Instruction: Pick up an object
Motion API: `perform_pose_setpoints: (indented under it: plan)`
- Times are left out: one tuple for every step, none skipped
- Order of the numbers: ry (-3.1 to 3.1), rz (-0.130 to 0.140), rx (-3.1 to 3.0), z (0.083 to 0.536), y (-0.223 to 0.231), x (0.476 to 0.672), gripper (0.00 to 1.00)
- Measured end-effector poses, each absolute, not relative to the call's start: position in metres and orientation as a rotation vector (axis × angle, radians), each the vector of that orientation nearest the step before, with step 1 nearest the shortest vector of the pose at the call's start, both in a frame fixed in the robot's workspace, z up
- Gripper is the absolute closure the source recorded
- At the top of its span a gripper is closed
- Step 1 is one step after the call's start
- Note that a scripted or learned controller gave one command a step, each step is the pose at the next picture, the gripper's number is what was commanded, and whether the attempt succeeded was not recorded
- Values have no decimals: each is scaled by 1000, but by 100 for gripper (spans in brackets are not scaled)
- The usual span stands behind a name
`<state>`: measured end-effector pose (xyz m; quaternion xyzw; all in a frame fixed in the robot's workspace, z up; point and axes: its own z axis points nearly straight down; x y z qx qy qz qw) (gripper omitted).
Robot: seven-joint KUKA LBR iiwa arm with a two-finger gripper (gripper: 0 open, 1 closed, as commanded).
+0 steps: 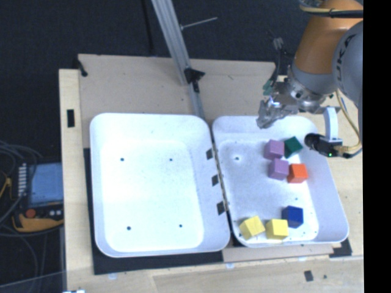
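The right bin (244, 182) holds several small blocks. Two purple blocks (274, 149) (279, 169) sit near its far right, with a green block (294, 145) and an orange block (298, 173) beside them. A blue block (293, 215) and two yellow blocks (252, 227) (277, 228) lie near the front edge. My gripper (266, 118) hangs above the bin's far rim, up and left of the purple and green blocks. Nothing shows between its fingers.
The left bin (149, 182) lies beside the right one. A slanted metal rail (174, 41) rises behind the bins. A blue box with cables (46, 185) lies off the bench at the left.
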<state>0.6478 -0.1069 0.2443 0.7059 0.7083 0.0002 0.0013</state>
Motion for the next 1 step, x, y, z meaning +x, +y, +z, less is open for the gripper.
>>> perform_pose_setpoints:
  plan:
    - [2229, -1, 2215, 238, -52, 629, 100]
